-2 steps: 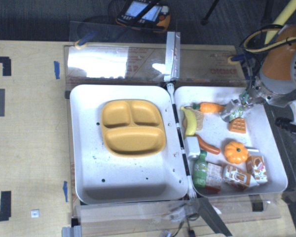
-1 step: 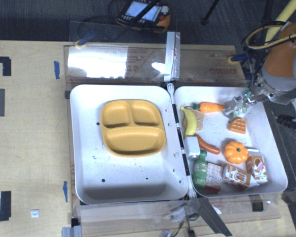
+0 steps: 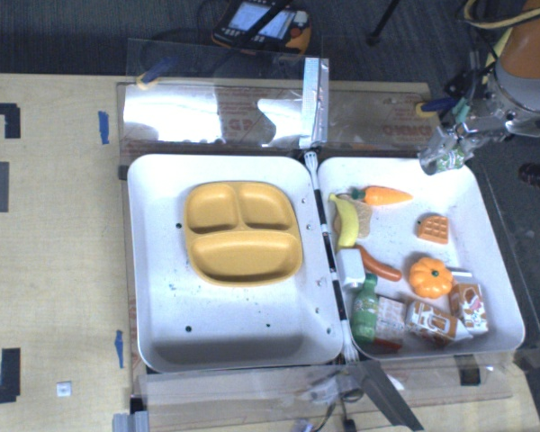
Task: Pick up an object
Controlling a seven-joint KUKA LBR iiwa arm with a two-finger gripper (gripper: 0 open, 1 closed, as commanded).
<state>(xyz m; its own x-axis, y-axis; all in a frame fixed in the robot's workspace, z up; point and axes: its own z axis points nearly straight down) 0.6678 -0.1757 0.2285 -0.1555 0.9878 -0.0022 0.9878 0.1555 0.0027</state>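
Observation:
The right bin (image 3: 495, 241) holds several toy foods. Along its far side lie a carrot (image 3: 387, 195) and a yellow banana (image 3: 346, 220). A waffle (image 3: 433, 229) sits toward the right wall, an orange pumpkin (image 3: 429, 277) in the middle and a red sausage (image 3: 379, 264) to its left. A green bottle (image 3: 365, 309) and small cartons (image 3: 435, 321) lie along the near side. My gripper (image 3: 443, 158) hangs over the far right corner of this bin, apart from all the items, with nothing seen in it.
The left bin (image 3: 153, 268) bears a yellow divided plate (image 3: 243, 232). A clear panel (image 3: 216, 115) stands behind the bins, with a metal post (image 3: 313, 102) between them. A handheld controller (image 3: 256, 23) lies on the floor beyond.

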